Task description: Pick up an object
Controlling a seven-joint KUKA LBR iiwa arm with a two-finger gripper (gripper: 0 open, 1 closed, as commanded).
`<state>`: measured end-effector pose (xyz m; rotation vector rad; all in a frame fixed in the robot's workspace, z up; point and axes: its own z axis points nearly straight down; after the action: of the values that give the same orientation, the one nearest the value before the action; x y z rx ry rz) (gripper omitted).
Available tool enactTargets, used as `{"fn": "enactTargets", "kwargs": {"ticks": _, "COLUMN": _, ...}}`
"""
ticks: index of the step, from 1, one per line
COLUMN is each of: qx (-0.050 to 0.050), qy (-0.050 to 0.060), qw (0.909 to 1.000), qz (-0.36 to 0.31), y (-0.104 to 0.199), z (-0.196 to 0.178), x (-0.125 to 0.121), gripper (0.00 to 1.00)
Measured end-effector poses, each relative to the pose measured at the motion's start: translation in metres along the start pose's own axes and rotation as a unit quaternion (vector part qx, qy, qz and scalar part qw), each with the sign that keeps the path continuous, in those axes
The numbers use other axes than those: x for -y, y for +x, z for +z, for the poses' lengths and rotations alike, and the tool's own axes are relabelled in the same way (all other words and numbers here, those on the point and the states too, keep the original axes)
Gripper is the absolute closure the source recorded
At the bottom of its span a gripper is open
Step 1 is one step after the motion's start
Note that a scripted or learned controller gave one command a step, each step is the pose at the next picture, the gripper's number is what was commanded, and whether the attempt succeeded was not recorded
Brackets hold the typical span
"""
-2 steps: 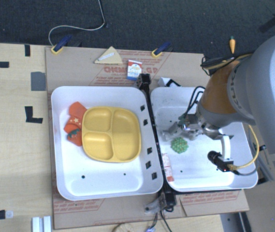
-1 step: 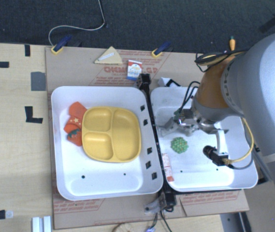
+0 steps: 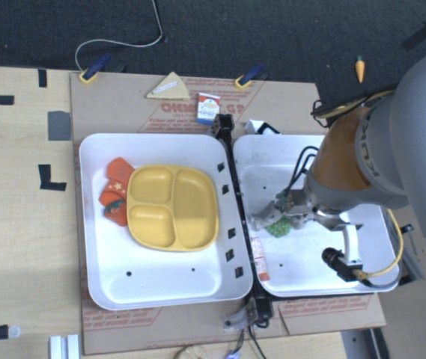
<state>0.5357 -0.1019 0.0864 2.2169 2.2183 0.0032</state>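
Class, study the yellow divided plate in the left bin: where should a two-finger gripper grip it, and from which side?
Grip the yellow plate by its raised right rim, coming straight down. It lies flat, and orange items crowd its left edge.

Bench with a cardboard sheet and two white bins

The pale wooden bench (image 3: 18, 223) carries a brown cardboard sheet (image 3: 123, 114) printed with red lettering, clipped along its far edge by two blue-and-yellow clamps (image 3: 93, 69) (the second sits further right, near the middle of that edge). The left bin (image 3: 93, 275) and the right bin (image 3: 302, 286) rest side by side on the cardboard, touching along a black divider. Also lying on the cardboard, beyond the bins, are a tan wedge-shaped piece (image 3: 170, 87) and a small red, white and blue carton (image 3: 208, 108). Black tape marks dot the bare wood at the left.
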Motion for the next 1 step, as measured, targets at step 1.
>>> {"fn": "enactTargets", "kwargs": {"ticks": 1, "qx": 0.001, "qy": -0.002, "qw": 1.0000, "qz": 0.000, "y": 0.0051, "z": -0.0003, "x": 0.0094, "gripper": 0.00}}
